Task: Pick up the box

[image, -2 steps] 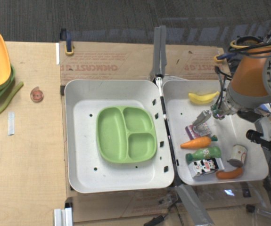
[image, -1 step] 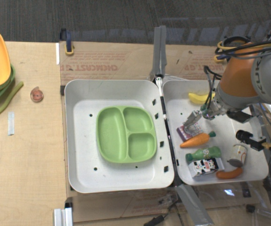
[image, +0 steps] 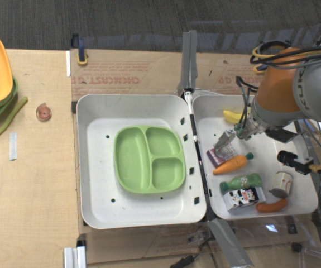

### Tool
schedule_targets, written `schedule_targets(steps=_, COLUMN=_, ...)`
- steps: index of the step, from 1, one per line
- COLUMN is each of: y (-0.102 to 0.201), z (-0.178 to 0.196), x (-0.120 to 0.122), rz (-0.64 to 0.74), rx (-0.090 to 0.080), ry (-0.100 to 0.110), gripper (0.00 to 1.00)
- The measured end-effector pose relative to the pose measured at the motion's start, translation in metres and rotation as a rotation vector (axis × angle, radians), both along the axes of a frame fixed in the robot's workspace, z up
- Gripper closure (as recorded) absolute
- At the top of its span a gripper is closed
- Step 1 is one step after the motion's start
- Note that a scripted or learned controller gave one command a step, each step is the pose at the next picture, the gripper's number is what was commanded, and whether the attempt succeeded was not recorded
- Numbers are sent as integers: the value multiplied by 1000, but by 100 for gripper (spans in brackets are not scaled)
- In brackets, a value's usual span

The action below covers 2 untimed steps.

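A small box (image: pixel 244 197) with a black, white and red print lies near the front of the right bin (image: pixel 311 197). My gripper (image: pixel 225 142) hangs over the left part of that bin, well behind the box and apart from it. It is right above a flat purple packet (image: pixel 216 157), which lies beside an orange carrot (image: pixel 233 163). Nothing can be seen held in it.
A green bottle (image: pixel 241 182) lies just behind the box, and a red sausage (image: pixel 272 205) to its right. A small cup (image: pixel 283 181) and a yellow banana (image: pixel 233 116) are also in the right bin. The left bin (image: pixel 93 149) holds a green divided plate (image: pixel 149 159).
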State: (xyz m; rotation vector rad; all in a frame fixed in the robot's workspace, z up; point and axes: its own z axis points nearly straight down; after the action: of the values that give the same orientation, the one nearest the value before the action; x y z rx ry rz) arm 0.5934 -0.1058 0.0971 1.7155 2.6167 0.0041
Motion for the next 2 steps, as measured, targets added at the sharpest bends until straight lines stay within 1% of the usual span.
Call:
schedule_targets(steps=1, y=4, z=1, x=15, rz=457, rx=-4, ry=-4, gripper=0)
schedule_targets(steps=2, y=4, z=8, x=15, rz=453, rx=1, ry=0, gripper=100)
